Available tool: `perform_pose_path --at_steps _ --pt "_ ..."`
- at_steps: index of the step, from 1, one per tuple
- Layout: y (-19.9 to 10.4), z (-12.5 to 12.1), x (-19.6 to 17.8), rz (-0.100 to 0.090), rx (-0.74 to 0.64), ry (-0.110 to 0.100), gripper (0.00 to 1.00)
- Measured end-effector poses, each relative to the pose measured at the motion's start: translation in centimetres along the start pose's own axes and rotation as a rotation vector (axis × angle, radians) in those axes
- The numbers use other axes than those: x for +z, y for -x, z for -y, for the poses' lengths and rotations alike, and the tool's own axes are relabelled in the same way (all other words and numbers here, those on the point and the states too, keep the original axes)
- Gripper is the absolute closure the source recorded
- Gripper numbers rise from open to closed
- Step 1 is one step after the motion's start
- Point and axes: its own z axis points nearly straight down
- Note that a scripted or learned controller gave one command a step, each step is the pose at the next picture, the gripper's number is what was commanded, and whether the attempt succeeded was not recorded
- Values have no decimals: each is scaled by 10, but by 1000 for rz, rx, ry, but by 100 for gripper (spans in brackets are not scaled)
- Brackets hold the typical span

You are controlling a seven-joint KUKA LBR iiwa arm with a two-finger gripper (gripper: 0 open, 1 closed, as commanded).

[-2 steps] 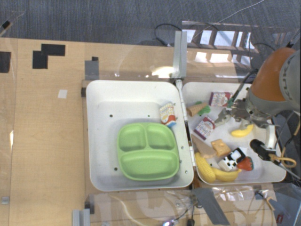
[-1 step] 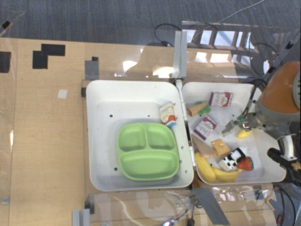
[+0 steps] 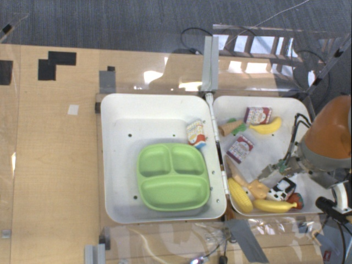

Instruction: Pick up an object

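Arm (image 3: pixel 330 131) comes in from the right over the right bin (image 3: pixel 291 104), orange band up top, grey wrist below it, reaching down-left toward the bin's lower middle. The hand (image 3: pixel 280 172) sits low over the bin floor — whether it is wide, narrow or holding anything, cannot tell; the metal parts blur together there.

Objects in the right bin: black-and-white patterned block (image 3: pixel 282 190) just below the hand, close, possibly touching — can't confirm. Red piece (image 3: pixel 297 201) beside it. Yellow banana (image 3: pixel 273 205) lying flat along the front wall, under the block. Second yellow piece, corn-like (image 3: pixel 240 194), angled at the front-left corner, with a tan chunk (image 3: pixel 257 189) between it and the block. Maroon-and-white packet (image 3: pixel 240 148) mid-bin, up-left of the hand, apart from it. Another maroon packet (image 3: pixel 257 115) near the back, a second banana (image 3: pixel 266 126) just beside it, and a tan-and-green item (image 3: pixel 232 128) at the back-left.

Left bin (image 3: pixel 118 147): green divided plate (image 3: pixel 173 176) flat at the front, small white carton with red and blue (image 3: pixel 196 132) against the right wall. Both bins sit on the wooden counter (image 3: pixel 49 164).
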Motion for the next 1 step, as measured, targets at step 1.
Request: perform_pose_path --at_steps 1 --pt "14 -82 4 -5 -38 -6 0"
